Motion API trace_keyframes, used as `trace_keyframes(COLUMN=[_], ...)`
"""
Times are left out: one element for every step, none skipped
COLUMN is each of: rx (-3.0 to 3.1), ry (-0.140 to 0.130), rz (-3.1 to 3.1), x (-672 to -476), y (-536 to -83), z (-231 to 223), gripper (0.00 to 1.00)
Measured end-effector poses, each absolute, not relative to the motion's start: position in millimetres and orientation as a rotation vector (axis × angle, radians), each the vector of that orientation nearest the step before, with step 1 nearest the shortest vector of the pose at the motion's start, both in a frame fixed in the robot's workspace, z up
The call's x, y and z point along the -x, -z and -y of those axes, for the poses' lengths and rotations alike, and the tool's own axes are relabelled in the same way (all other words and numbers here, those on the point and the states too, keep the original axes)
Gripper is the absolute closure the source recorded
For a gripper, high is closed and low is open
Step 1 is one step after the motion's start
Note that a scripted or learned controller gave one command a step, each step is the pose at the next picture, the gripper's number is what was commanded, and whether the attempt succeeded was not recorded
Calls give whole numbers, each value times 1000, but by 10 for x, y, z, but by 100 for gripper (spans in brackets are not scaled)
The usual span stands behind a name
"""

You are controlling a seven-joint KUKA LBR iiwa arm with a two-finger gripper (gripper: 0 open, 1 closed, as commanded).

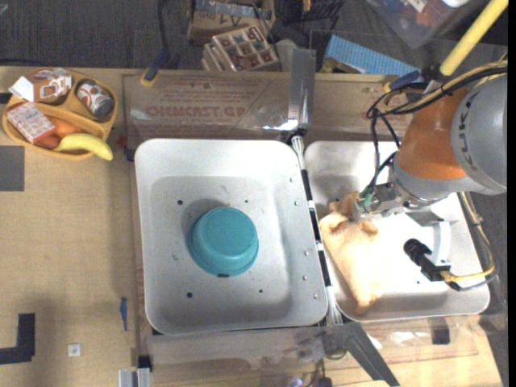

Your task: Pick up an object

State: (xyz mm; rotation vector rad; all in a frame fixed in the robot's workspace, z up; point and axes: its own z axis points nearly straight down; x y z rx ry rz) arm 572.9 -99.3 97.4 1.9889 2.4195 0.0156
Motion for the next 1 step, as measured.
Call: trace_keyframes(rx=[-2093], ry=[5], rz=[-2347], x=[-5814], y=[-1816], z=[489], gripper=[100])
